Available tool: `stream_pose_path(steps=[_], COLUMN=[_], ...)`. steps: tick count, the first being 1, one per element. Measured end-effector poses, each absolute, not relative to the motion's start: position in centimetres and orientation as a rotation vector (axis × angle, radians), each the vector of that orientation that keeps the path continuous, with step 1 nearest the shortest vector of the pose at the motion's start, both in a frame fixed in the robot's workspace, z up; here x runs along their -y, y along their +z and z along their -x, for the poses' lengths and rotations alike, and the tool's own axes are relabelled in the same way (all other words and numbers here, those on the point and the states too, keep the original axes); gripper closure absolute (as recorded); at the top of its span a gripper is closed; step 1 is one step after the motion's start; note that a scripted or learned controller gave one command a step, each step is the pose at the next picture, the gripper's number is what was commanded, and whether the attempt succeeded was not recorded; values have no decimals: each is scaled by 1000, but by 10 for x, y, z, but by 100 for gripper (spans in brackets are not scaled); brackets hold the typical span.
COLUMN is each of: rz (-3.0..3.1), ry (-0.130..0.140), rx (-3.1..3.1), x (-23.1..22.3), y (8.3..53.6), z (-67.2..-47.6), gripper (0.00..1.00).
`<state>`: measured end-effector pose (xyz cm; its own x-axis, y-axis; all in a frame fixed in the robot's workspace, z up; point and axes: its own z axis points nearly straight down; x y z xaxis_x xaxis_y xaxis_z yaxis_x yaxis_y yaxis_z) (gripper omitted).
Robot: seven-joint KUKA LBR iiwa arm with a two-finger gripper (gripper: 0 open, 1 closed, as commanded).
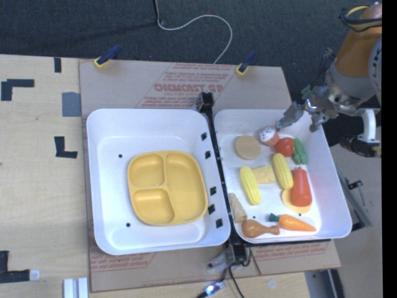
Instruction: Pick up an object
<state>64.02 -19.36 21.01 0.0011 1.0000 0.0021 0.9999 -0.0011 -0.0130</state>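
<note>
Yellow divided plate (167,187) sat in left bin (99,166), centre frame. Right bin (335,191) held toy food. Corn cob (283,170) lay below-left of the gripper (301,118), well apart, long axis near vertical, leaning upper left. Gripper hovered over the bin's upper right corner, fingers spread, holding nothing; left finger (286,118) was near the small white piece (267,133).

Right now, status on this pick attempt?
Gripper over right bin's far edge, nothing between fingers. Nearest: tomato. Corn, carrot crowded close.
</note>
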Motion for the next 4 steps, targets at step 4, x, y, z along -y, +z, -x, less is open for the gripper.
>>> stream_pose_path(steps=[4], rz=[2221], ry=[0], rx=[2227], x=[190], y=[88], z=[-647], gripper=[0])
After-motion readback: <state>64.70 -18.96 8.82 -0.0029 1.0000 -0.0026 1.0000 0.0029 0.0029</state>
